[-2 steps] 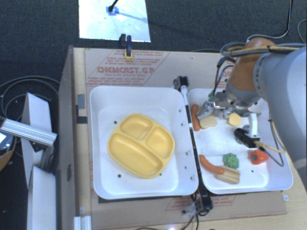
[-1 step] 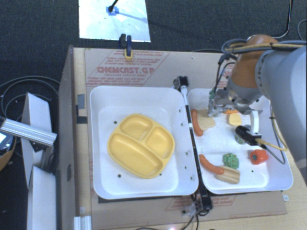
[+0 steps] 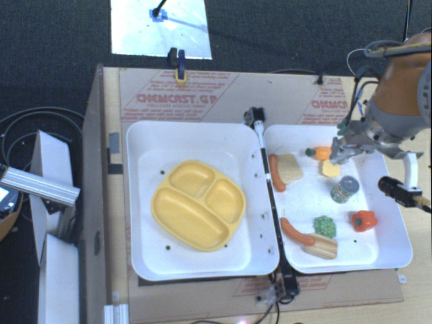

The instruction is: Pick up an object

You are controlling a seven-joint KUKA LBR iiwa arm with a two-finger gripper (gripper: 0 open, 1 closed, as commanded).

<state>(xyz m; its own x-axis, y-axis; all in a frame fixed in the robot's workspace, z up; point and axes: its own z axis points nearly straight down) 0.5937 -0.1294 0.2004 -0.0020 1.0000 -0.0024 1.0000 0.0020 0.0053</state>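
The right bin point(image 3: 399, 247) holds several toy foods. An orange carrot point(image 3: 318, 153) lies at its far side, with a yellow cheese piece point(image 3: 331, 169) just in front of it. My gripper point(image 3: 339, 152) hangs low over the bin's far right part, right next to the carrot and above the cheese, and nothing shows in its grip. A grey can point(image 3: 345, 189) lies in front of the cheese. A slice of bread point(image 3: 290, 168) and a hot dog point(image 3: 275, 173) lie by the bin's left wall.
Green broccoli point(image 3: 325, 226), a red pepper point(image 3: 364, 220), a second sausage point(image 3: 295, 231) and a tan bread stick point(image 3: 320, 250) fill the right bin's near half. The left bin point(image 3: 143, 181) holds a yellow divided plate point(image 3: 198, 204). A black clamp point(image 3: 258, 117) sits between the bins.
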